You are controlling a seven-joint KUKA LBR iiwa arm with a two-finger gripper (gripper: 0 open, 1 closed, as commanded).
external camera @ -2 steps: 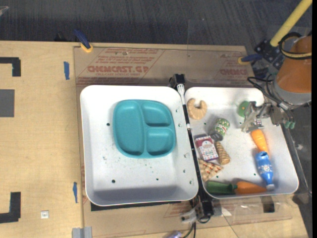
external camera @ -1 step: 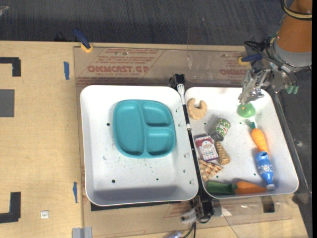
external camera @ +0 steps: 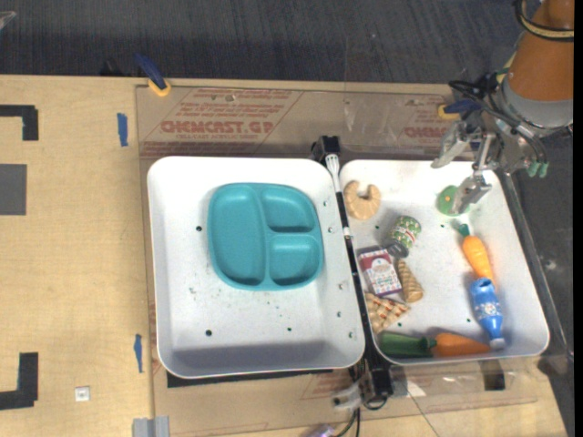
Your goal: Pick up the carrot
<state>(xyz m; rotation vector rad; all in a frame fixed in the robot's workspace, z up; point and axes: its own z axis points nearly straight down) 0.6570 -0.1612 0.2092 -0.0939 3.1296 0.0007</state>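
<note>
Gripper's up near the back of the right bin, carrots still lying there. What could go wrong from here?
1. Two similar targets: one orange carrot with green top lies mid-bin by the right wall, another orange carrot at the front edge; the program may pick ambiguously.
2. The blue plastic bottle lies just below the first carrot, so a low grasp may catch it.
3. The gripper hangs over a small green item and might close on that.

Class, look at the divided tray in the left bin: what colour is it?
The divided tray is teal, plain and unpatterned, seen clearly in the camera view.
</note>
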